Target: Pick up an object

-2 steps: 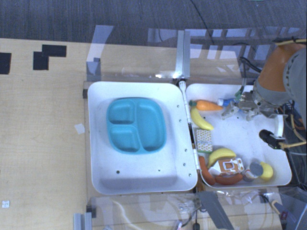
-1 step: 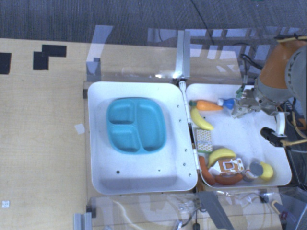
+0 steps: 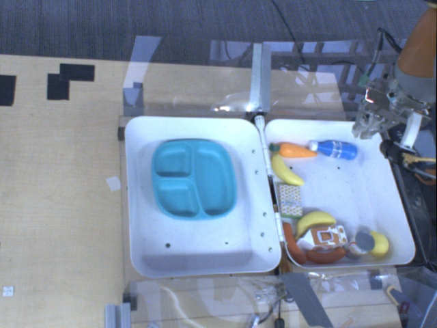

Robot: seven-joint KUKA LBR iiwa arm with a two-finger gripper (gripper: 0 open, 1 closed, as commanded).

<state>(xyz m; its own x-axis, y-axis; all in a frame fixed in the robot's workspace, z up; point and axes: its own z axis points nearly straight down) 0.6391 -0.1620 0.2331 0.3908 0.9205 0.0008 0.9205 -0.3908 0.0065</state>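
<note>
My gripper [image 3: 389, 123] hangs at the far right, above the back right corner of the right bin [image 3: 382, 183], and I see nothing between its fingers. Just left of it a blue bottle [image 3: 334, 149] lies beside an orange carrot [image 3: 296, 151]. A yellow banana [image 3: 286, 169] lies below the carrot. Near the bin's front sit a patterned card [image 3: 290, 200], a second banana [image 3: 315, 220], a small brown box [image 3: 326, 238], a red sausage [image 3: 307, 251], a grey puck [image 3: 364, 240] and a yellow lemon [image 3: 379, 245].
The left bin [image 3: 143, 251] holds a blue divided plate [image 3: 194, 178]. A metal post [image 3: 259, 80] stands behind the wall between the bins. Cables and clamps crowd the right edge [image 3: 416, 162].
</note>
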